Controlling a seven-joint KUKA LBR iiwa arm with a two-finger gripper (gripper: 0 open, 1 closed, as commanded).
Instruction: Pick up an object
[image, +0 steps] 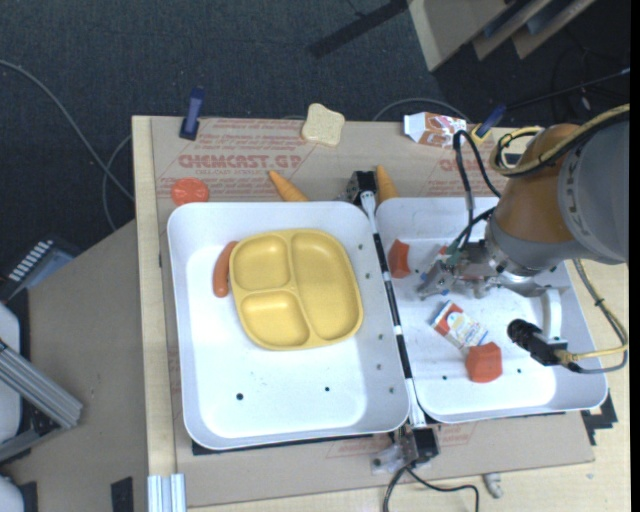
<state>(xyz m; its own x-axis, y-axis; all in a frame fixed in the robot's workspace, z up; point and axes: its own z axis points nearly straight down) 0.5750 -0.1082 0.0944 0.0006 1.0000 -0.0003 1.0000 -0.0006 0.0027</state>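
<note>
Gripper (440, 275) sits low in the right bin (520, 400), near its upper left part, arm (560, 200) coming in from the right with the orange band above the wrist; fingers too blurred and cluttered, cannot tell if apart or together, nothing seen between them. Small white carton (458, 325) lies just below the gripper, apart from it, long axis slanting upper left to lower right. Red block (484, 363) is below-right of the carton. Orange-red piece (400, 258) is left of the gripper by the bin wall. Left bin (200, 370) holds a yellow divided plate (295, 288) with a sausage (221, 270) touching its left edge, lying roughly upright in view. Bins rest on a cardboard-topped bench (240, 155); dark carpet (100, 60) beyond.
</note>
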